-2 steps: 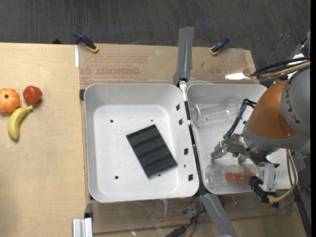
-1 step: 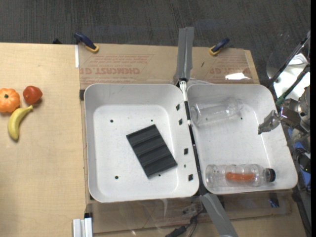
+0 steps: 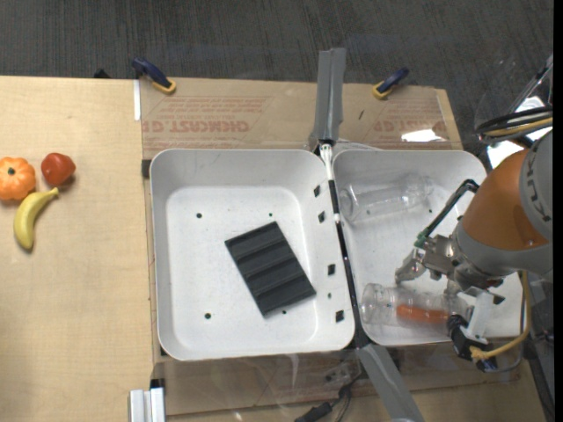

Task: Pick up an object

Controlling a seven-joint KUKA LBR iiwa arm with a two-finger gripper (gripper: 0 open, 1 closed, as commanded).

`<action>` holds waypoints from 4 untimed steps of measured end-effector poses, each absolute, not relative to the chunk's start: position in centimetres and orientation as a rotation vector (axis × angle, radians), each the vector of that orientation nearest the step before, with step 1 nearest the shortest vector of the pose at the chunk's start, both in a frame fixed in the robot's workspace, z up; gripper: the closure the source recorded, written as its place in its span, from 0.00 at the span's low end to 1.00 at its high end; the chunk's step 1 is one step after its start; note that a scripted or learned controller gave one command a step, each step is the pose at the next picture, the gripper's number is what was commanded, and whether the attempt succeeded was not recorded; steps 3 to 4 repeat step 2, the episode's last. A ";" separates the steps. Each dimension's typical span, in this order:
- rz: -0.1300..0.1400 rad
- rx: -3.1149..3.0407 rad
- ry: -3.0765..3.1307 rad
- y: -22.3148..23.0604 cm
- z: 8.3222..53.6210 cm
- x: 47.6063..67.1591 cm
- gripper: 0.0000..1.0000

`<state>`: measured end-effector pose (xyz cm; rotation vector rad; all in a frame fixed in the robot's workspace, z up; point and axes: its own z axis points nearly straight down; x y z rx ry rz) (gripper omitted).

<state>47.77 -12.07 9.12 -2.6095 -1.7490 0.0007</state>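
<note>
Gripper [image 3: 420, 269] over right bin [image 3: 398, 160], finger state unclear; cardboard [image 3: 211, 119] read "CHEMCIZT" mirrored; black ridged block [image 3: 269, 267] in left bin [image 3: 230, 162].

Arm [image 3: 519, 209] cut off by right edge. Arm hides right bin [image 3: 387, 161] far-side wall. Clear bottle [image 3: 387, 199] faint against bin floor. Orange item [image 3: 420, 313] inside clear container [image 3: 400, 306] too blurred to identify.

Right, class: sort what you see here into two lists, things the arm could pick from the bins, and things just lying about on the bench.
In the bins, for the job:
- black ridged block, left bin
- clear bottle, right bin
- clear cup with an orange item inside, right bin, beside the hand

Lying about:
- orange
- red fruit
- banana
- two clamps
</note>
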 end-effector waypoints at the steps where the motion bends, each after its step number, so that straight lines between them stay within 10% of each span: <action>1: 0.004 -2.637 -1.708 -17.3 13.9 52.6 0.00; 4: 0.003 -2.499 -1.905 -19.3 19.7 51.0 0.00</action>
